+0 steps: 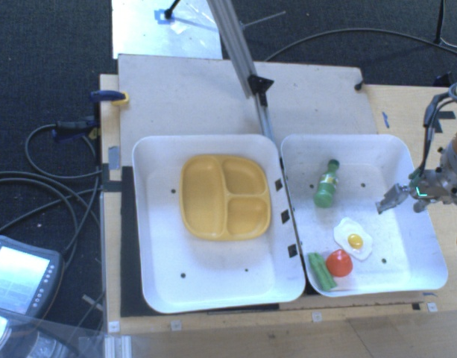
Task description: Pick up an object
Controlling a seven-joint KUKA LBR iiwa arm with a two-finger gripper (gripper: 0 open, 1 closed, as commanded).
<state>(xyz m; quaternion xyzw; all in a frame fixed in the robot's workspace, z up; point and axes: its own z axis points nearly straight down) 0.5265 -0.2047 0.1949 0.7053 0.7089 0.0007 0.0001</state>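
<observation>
Gripper [396, 198] sits over the right bin [429, 233], near that bin's right wall, with the arm [446, 177] coming in from the right edge. The finger ends are too small and blurred here; cannot tell if they are apart or together. Nothing visibly between them, so no grasp is claimed.

Places below are relative to the fried egg [353, 239], a toy lying flat on the bin floor:
- gripper: up and to the right of the egg, apart from it, no contact seen
- green bottle [326, 183]: above and left of the egg, lying on its side, cap pointing away from the camera
- red tomato [339, 262]: just below-left of the egg, looks nearly touching its edge
- green vegetable [321, 271] (pepper or bean, hard to tell): left of the tomato, tucked against the bin's near-left corner
- yellow divided plate [225, 197]: well to the left, in the left bin [157, 222], roughly centred

The scatter looks random, probably so each pick try meets a different layout; the three near items crowd together, which could spoil a clean grasp there.

Counts: 2 bins, 1 plate (three compartments), 1 bottle, 1 egg, 1 tomato, 1 green vegetable, so 4 loose items in the right bin and 1 in the left.

Candidate targets: egg or bottle, both closest to the gripper. Judged stage: approach, nothing lifted.
</observation>
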